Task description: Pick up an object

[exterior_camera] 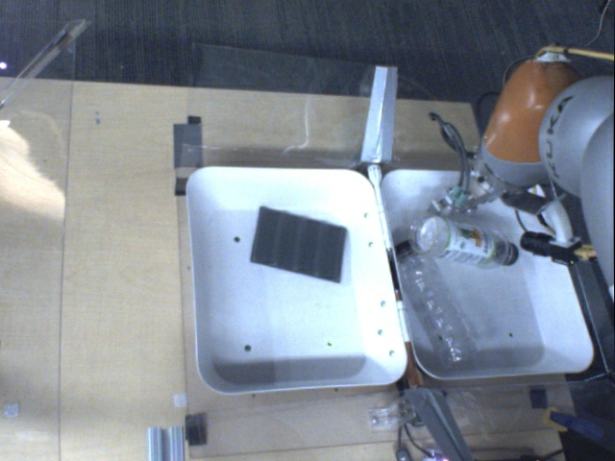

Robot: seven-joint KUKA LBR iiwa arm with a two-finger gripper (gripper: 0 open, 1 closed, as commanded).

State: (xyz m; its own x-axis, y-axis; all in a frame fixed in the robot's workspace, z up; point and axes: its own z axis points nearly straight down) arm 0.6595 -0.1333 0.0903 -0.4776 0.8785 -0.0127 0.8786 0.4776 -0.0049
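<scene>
A clear plastic bottle point(459, 242) is seen lying on its side in the right bin point(567, 349). The gripper point(461, 198) hangs just above it; its grasp cannot be told. The bottle's middle should be straddled squarely. A dark pad point(299, 244) lies in the left bin point(288, 353), beside the wooden bench point(106, 286).

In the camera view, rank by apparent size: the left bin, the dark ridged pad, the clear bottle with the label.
1. Left bin, largest.
2. Dark ridged pad, lying flat in that bin.
3. Clear labelled bottle in the right bin; it looks smaller than the pad.
</scene>
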